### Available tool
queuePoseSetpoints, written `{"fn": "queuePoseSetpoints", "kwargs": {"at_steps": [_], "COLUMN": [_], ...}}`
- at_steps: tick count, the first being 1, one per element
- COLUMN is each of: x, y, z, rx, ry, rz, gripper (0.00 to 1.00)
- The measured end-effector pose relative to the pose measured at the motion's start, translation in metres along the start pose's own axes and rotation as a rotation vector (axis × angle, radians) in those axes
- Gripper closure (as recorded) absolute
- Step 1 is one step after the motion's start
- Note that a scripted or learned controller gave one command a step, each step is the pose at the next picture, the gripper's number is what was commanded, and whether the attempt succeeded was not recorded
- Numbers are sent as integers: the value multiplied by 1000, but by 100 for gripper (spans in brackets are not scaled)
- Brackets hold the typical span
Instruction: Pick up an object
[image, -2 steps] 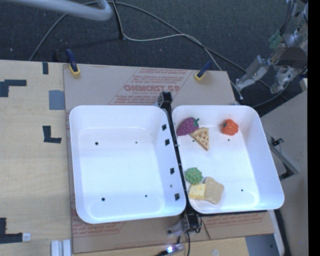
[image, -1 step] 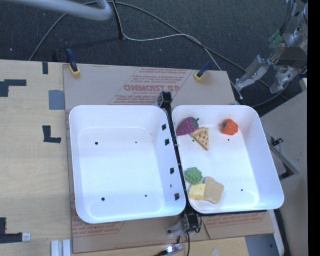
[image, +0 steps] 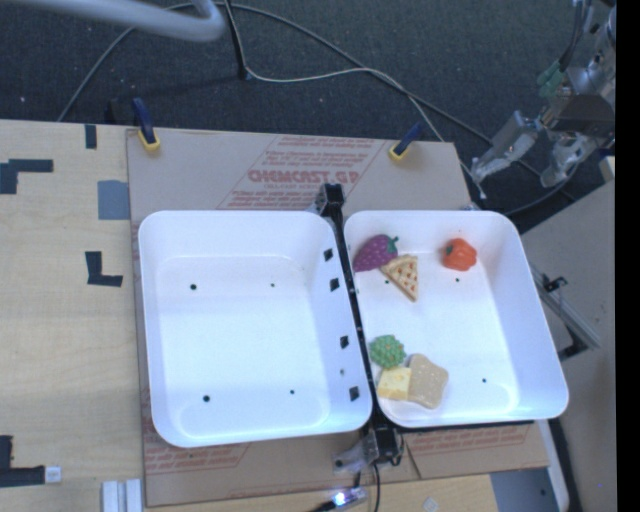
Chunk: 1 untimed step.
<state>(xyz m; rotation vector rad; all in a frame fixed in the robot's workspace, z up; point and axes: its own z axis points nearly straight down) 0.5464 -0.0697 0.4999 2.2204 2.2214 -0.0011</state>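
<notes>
Two white bins sit side by side on a brown cardboard sheet (image: 300, 175), joined by black clips along their shared wall. The left bin (image: 160, 300) holds nothing. The right bin (image: 520, 330) holds six toy foods: purple grapes (image: 373, 252) touching a waffle wedge (image: 402, 276) at the far left, a red tomato (image: 459, 255) apart at the far side, and at the near left green broccoli (image: 387, 350), a yellow cheese block (image: 394, 383) and a tan bread slice (image: 427, 381) clustered together. Nothing covers them. The gripper (image: 500, 150) hangs at the far right, outside the bin, well apart from all items; whether it is spread or pressed together cannot be told. Cables (image: 300, 45) cross the dark floor beyond.
</notes>
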Motion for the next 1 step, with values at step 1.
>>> {"fn": "queuePoseSetpoints", "kwargs": {"at_steps": [1], "x": [0], "y": [0], "z": [0], "rx": [0], "ry": [0], "rz": [0], "gripper": [0]}}
